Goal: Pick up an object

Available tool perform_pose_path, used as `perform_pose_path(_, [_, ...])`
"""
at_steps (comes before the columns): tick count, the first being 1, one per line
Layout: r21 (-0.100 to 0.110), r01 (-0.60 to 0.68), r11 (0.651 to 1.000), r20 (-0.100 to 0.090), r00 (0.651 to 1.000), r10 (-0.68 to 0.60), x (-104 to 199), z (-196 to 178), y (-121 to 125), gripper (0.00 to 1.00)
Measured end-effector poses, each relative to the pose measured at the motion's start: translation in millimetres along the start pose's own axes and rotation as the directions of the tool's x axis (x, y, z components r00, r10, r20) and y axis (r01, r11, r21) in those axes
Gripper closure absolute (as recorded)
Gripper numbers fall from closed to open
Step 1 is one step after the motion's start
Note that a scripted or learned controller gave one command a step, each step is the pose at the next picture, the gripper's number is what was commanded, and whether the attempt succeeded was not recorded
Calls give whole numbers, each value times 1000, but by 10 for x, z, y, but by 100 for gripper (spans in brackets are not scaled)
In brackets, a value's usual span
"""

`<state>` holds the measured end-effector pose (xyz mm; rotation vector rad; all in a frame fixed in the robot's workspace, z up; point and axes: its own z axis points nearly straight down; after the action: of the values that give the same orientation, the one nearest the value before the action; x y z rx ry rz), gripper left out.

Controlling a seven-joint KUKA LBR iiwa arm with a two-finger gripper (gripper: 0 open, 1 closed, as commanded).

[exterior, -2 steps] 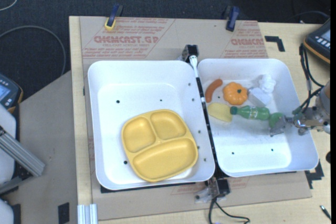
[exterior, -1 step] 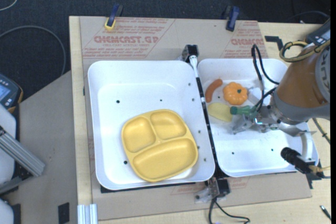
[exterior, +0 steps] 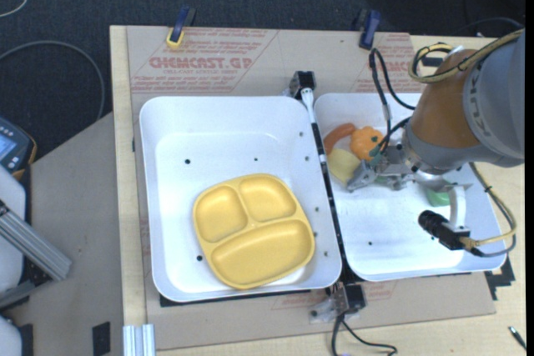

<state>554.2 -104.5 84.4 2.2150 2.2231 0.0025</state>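
In the right bin (exterior: 400,250), near its upper left corner, lies a small cluster of objects: a red-orange curved piece (exterior: 338,132), an orange rounded object (exterior: 365,142) and a pale yellow-green object (exterior: 341,162). My gripper (exterior: 365,174) hangs low over this cluster, right beside the pale object and just below the orange one. The grey and orange arm (exterior: 455,117) reaches in from the right and hides part of the bin. A green object (exterior: 437,198) peeks out beneath the wrist.
A yellow three-compartment plate (exterior: 252,229) lies in the left bin (exterior: 183,137), toward its front. The wall between the two bins (exterior: 324,179) runs just left of the cluster. A black cable connector (exterior: 442,229) hangs over the right bin's floor.
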Motion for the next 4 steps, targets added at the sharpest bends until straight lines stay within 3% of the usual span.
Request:
perform_pose_path(1, [-9,0,1000,-2,1000,0,301,-1567,-686,0])
perform_pose_path(2, [-18,-1,1000,1,1000,1,330,-3413,-722,0])
perform_pose_path(3, [-2,-2,1000,1,1000,2,334,-3423,-726,100])
perform_pose_path(4, [6,6,1000,-3,1000,-6,1159,-3296,-733,100])
